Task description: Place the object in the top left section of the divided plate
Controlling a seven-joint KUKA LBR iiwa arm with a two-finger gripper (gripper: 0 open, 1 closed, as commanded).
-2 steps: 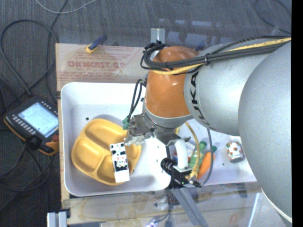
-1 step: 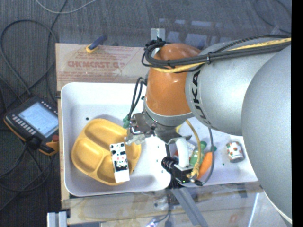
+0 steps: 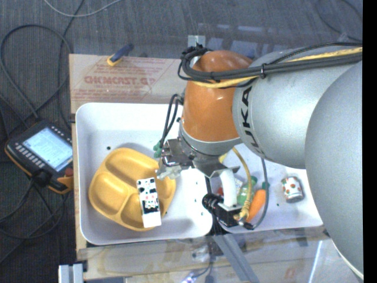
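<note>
- Near edge first: small white box with black spots (image 3: pixel 149 202) lying on the lower right part of the yellow divided plate (image 3: pixel 115 187), sticking out over the rim. Print on the box too small to read.
- Looks not done yet – top left section looks bare, box needs to get there.
- Gripper (image 3: pixel 171 170) right above the plate's right edge, nothing visibly between the fingers; can't tell spread or closed.
- Carrot toy (image 3: pixel 257 202) and small can (image 3: pixel 291 187) in the right bin (image 3: pixel 306 217).
- "KUKA" partly readable on the arm (image 3: pixel 247 111).
- Farther back, red lettering on cardboard (image 3: pixel 118 78), roughly "CHEMCAST".
</note>
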